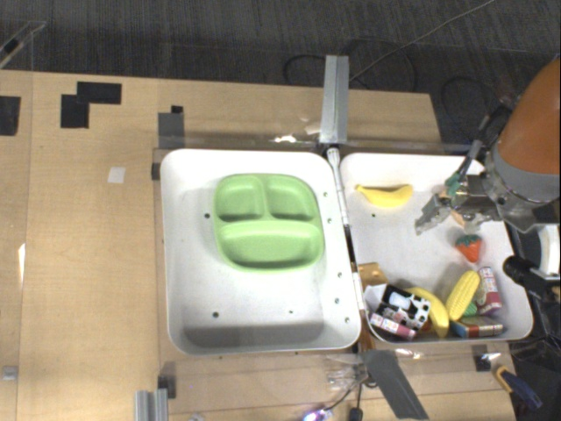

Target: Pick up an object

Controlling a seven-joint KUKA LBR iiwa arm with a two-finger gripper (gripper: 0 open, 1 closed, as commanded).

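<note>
No writing, brand, number or sign can be read anywhere. The small black-and-white box [401,303] at the near end of the right bin [399,235] carries printing, and so do the little tubes [480,329] lying beside it, but all of it is too small and blurred to make out. The black shapes [90,101] on the far left of the counter [79,270] are plain blocks, not letters. The green plate [266,220] in the left bin [188,261] bears no marking that can be seen.

Tray [267,220] in left bin [188,261].
</note>
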